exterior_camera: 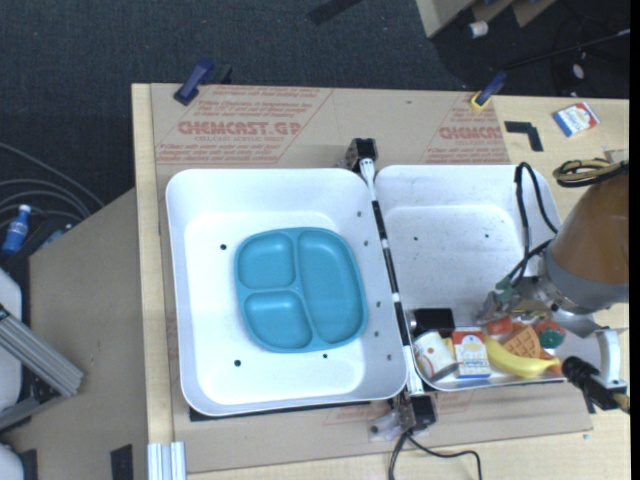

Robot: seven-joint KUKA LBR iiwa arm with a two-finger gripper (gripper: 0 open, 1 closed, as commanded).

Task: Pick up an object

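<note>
End effector (517,306) partly behind arm (598,248)

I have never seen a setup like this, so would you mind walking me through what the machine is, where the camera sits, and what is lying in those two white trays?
This is one picture from a fixed camera above the bench, looking down at a slant. The machine is a robot arm, grey with an orange band, reaching in from the right; its job is to pick up an object. Its gripper is low over the right bin, but whether it holds anything cannot be told from here. The left bin holds a blue divided plate, lying flat. In the near corner of the right bin is a small pile of toy food and packages: a yellow banana, a small carton, a white cup-like item and a black block. Both bins rest on a brown board.
</note>
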